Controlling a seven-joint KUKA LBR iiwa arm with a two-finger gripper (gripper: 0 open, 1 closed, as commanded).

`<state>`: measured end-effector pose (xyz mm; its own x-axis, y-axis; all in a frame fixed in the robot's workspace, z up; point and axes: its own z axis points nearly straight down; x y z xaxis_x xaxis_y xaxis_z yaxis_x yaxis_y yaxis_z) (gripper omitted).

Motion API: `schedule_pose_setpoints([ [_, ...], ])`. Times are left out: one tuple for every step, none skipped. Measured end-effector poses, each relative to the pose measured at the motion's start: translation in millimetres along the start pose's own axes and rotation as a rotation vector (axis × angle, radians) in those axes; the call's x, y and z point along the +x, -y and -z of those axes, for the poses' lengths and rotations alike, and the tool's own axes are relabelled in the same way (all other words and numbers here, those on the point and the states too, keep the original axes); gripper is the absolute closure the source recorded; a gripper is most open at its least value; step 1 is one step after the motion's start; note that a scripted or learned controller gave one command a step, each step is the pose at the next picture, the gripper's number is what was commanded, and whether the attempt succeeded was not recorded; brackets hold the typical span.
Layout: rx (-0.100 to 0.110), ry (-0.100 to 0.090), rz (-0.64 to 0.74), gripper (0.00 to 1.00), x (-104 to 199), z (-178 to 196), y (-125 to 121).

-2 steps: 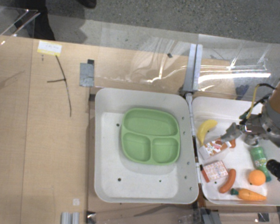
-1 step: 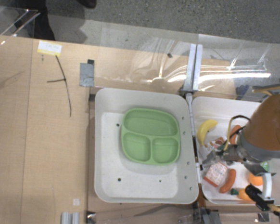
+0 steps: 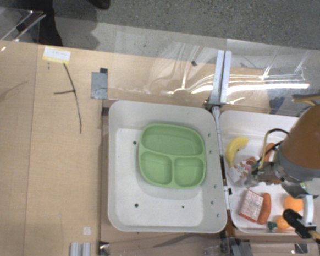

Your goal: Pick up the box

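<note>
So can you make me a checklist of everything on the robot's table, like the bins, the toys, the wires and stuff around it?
Surface: wooden bench bearing the left bin and the right bin.
Job's things: box, lying flat in the right bin, reddish sausage-like item against it.
Clutter: green divided plate in the left bin; banana, orange item and small mixed pieces in the right bin.
Gripper: gripper low over the right bin, above the box; nothing seen held.
Cables: thin dark wire on the bench.
Surroundings: yellow label, clear plastic sheet, grey floor.
</note>
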<state>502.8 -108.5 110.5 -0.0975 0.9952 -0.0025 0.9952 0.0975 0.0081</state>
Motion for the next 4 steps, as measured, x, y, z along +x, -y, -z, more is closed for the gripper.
schedule_pose_setpoints([
  [0.0,0.0,0.0,0.0,-0.1,0.0,0.0],
  [-0.001,0.0,0.04,0.0,-17.5,-17.9,-70.0],
  [0.003,-0.001,0.051,0.0,-20.1,20.8,-16.6],
  [0.005,-0.002,0.126,0.0,-0.5,-19.5,44.6],
])
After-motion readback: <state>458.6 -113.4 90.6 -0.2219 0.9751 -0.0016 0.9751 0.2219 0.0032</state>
